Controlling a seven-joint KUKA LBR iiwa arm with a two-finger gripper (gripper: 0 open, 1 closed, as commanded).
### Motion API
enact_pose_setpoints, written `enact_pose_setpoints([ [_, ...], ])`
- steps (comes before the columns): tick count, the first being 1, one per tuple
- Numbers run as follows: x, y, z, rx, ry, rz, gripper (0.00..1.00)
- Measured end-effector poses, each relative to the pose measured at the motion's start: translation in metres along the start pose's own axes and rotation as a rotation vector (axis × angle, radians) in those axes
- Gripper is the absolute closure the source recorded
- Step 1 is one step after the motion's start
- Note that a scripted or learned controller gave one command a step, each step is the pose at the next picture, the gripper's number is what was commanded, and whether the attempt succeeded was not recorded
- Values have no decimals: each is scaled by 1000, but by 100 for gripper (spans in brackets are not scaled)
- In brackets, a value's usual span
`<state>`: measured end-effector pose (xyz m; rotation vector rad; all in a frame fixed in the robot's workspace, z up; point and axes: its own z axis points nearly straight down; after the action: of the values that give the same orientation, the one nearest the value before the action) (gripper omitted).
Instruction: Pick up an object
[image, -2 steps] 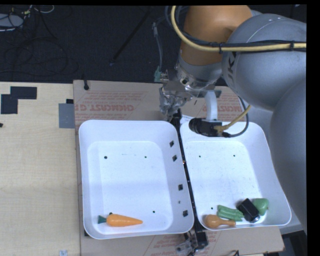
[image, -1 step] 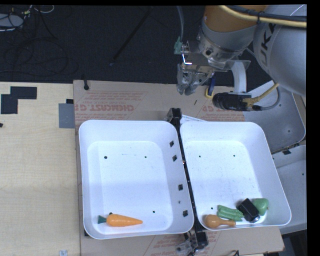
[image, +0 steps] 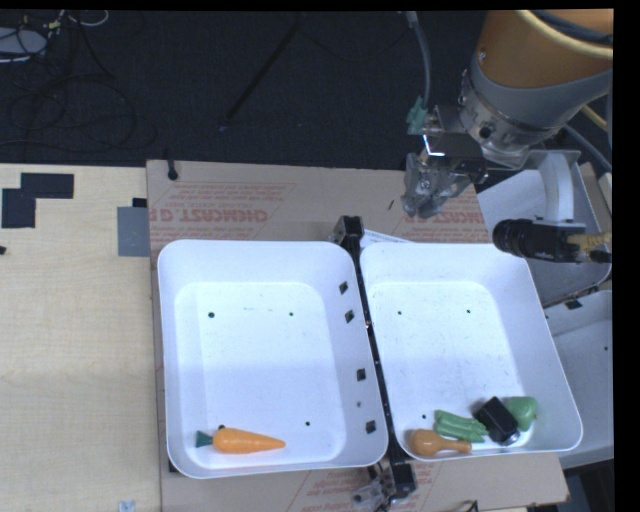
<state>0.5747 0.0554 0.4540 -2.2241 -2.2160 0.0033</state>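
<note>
A pale wooden bench carries a brown printed cardboard sheet, and on that sheet sit two shallow white plastic bins side by side, joined along a black clipped seam. Behind the bench the floor is dark, with loose black cables trailing across it. Black and grey square markers lie on the bench top, far to the gripper's left as seen from here.

The left white bin lies below and to the left of the gripper; near its front edge rests an orange plastic carrot with a green stub, lying flat and pointing right, well apart from the tool. The right white bin lies directly in front of the gripper. In its front right corner, far from the tool, several toys crowd together: a tan pear-shaped piece, a green pod-like piece, a small black block tilted across the others, and a rounded green piece. These touch or overlap one another. A black cylindrical fitting projects beside the bin's far right rim.

The grey arm with its orange band enters from upper right, wrist angled downward. The metal two-finger gripper hangs above the cardboard just beyond the right bin's far rim, clear of every toy. Whether it is wide or narrow cannot be told; nothing is seen in it.
</note>
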Motion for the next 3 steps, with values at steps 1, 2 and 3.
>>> enact_pose_setpoints([
  [1,-70,-56,-35,-2,-1,2,100],
  [2,-94,-38,69,10,-1,-1,100],
  [3,-92,-94,-48,-14,0,-4,100],
])
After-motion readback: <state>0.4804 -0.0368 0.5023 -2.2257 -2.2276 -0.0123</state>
